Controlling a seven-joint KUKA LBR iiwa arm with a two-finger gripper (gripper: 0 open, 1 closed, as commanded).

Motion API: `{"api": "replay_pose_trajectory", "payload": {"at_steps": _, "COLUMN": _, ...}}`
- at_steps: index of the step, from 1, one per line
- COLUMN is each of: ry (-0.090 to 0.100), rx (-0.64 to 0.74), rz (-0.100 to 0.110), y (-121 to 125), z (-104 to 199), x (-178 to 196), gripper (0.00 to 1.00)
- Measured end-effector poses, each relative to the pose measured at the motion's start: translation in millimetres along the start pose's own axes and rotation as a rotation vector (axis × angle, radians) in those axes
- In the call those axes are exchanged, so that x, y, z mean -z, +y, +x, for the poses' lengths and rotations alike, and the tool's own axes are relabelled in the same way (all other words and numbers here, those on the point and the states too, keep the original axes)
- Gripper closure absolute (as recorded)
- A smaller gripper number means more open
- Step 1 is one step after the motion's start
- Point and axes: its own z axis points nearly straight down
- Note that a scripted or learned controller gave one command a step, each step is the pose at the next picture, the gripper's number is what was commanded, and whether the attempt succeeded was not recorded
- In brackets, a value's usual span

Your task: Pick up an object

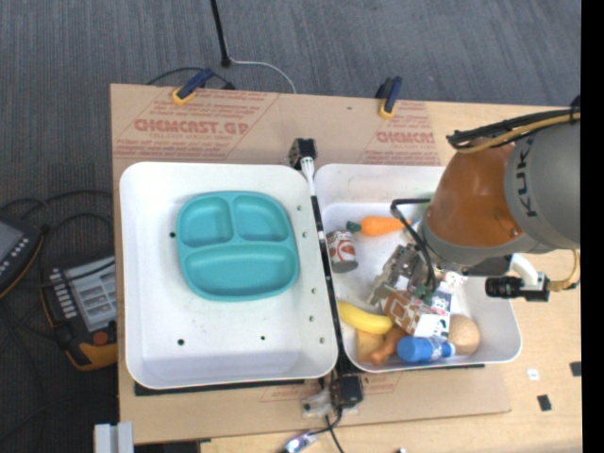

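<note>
The right bin (377, 189) holds a pile of small objects: a yellow banana (363, 318), an orange carrot (380, 226), a small red and white can (341, 250), a blue bottle (422, 349), a tan egg-shaped piece (462, 333) and a brown and white carton (415, 310). My gripper (400, 276) hangs low over the middle of this bin, its metal fingers just above the carton and right of the can. The arm's orange band (472, 201) covers the bin's far right part.
The left bin (151, 338) bears a teal divided plate (238, 244). A black post (303, 152) stands at the far end of the wall between the bins. Clamps (387, 95) sit on the board's far edge.
</note>
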Motion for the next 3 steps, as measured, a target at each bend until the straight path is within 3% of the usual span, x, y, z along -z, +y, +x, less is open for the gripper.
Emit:
{"api": "replay_pose_trajectory", "payload": {"at_steps": 1, "ry": -0.013, "rx": 0.237, "rz": -0.001, "y": 2.1, "z": 3.5, "x": 0.8, "gripper": 1.0}}
{"api": "replay_pose_trajectory", "payload": {"at_steps": 2, "ry": -0.015, "rx": 0.236, "rz": -0.003, "y": 3.2, "z": 3.0, "x": 10.7, "gripper": 1.0}}
{"api": "replay_pose_trajectory", "payload": {"at_steps": 3, "ry": -0.015, "rx": 0.236, "rz": -0.003, "y": 3.2, "z": 2.9, "x": 10.8, "gripper": 0.0}}
